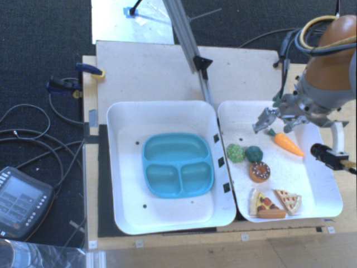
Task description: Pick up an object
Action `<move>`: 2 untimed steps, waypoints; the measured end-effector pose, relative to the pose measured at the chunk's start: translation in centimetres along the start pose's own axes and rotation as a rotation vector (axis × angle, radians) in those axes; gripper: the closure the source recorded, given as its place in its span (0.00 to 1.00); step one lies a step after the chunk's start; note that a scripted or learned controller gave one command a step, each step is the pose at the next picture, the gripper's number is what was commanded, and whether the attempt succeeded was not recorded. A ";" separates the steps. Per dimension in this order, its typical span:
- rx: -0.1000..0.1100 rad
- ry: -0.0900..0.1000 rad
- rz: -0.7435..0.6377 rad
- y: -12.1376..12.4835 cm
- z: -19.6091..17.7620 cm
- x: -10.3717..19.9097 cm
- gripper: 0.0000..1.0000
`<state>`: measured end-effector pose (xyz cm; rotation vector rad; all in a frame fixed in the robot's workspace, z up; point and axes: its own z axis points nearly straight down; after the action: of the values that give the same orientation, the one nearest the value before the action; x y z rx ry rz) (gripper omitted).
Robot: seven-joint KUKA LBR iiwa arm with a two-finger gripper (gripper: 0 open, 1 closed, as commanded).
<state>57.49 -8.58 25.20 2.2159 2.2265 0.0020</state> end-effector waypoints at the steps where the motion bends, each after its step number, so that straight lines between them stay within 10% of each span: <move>1: -0.001 0.000 0.002 0.0 0.0 0.0 0.00; 2: 0.005 0.000 0.004 0.2 5.6 0.9 0.00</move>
<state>57.65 -7.67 19.57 2.2236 2.2245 -0.0038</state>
